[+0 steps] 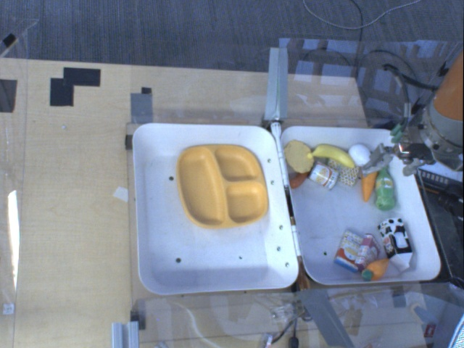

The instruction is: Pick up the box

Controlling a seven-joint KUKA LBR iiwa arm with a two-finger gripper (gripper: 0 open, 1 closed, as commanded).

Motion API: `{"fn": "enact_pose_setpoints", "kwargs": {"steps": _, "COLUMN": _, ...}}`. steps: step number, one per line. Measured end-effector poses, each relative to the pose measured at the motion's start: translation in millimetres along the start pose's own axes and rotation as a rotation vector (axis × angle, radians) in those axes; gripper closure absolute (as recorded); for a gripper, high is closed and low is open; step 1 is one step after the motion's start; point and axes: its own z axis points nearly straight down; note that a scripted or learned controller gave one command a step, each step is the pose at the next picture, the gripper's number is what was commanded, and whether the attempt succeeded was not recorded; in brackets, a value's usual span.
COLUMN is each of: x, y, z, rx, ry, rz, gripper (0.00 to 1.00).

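A wooden tabletop (72,194) carries two white bins. The left bin (156,259) holds a yellow divided plate (221,185). In the right bin (319,230) a box (355,251) lies near the front edge, beside a small carton (395,238); a banana (333,154) and a green bottle (385,191) lie toward the back. The pincer (395,154) is seen at the back right corner, well apart from the box; whether it is spread or closed cannot be told.

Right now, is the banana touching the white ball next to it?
Cannot tell. In the camera view the banana ends right beside the white ball at the right bin's far edge, but contact or a thin gap is too small to see.
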Motion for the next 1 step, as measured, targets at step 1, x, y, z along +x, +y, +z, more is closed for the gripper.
{"fn": "enact_pose_setpoints", "kwargs": {"steps": 1, "x": 0.0, "y": 0.0, "z": 0.0, "rx": 0.0, "ry": 0.0, "rz": 0.0, "gripper": 0.0}}
